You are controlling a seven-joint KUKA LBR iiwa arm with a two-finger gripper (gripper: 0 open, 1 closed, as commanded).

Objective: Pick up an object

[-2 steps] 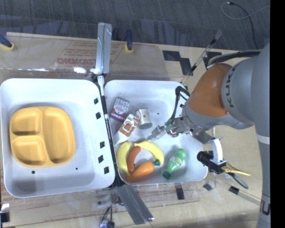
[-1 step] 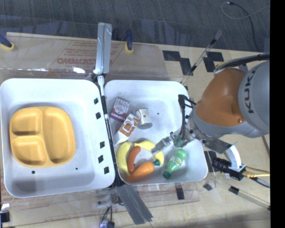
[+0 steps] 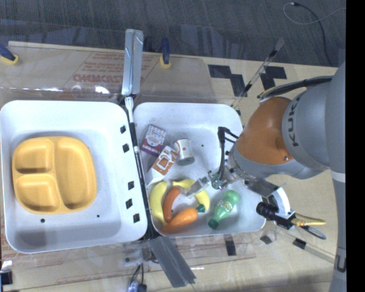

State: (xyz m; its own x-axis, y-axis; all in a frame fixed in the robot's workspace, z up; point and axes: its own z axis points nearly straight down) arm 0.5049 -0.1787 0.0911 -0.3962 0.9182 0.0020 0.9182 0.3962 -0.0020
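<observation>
Two white bins sit side by side, toys piled in the right bin (image 3: 170, 111).
Toward the lower right of frame, the gripper (image 3: 202, 184) hangs low over the banana (image 3: 160, 194), beside the carrot (image 3: 181, 218) and green bottle (image 3: 224, 207); whether its jaws grip anything, I cannot tell. A yellow tray (image 3: 53, 173) lies in the left bin (image 3: 24, 233).

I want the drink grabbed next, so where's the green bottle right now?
The green bottle lies in the right bin, near its front right corner, just right of the carrot and below the gripper.
</observation>
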